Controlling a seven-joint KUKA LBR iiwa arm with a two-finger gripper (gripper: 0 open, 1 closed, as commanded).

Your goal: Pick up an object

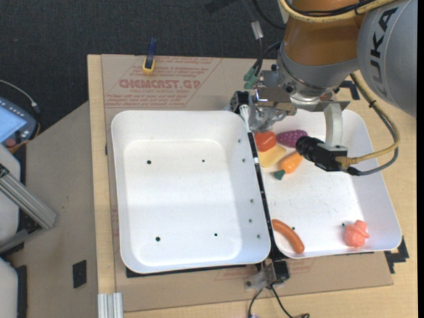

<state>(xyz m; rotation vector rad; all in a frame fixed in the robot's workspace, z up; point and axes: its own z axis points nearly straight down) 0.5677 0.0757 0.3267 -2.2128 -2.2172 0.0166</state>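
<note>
i read "chemcast gp" in red on the cardboard sheet [159, 83] at 11 o'clock, a yellow-and-blue clip [150, 57] above it. left bin [126, 177] beside right bin [374, 191]. the gripper [264, 119] hangs over a red piece [265, 140], a yellow block [271, 156] and a purple piece [291, 138]; i can't tell whether the fingers are apart. sausage [289, 236], pink toy [356, 234] at 5 o'clock.

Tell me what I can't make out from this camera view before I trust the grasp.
- Gripper: the wrist hides its fingers from above, so open or shut, and contact with the red piece, cannot be told.
- Purple piece: its right end is covered by the black cable fitting.
- Yellow block: partly under the red piece.
- Arm: cut off by the top edge.
</note>
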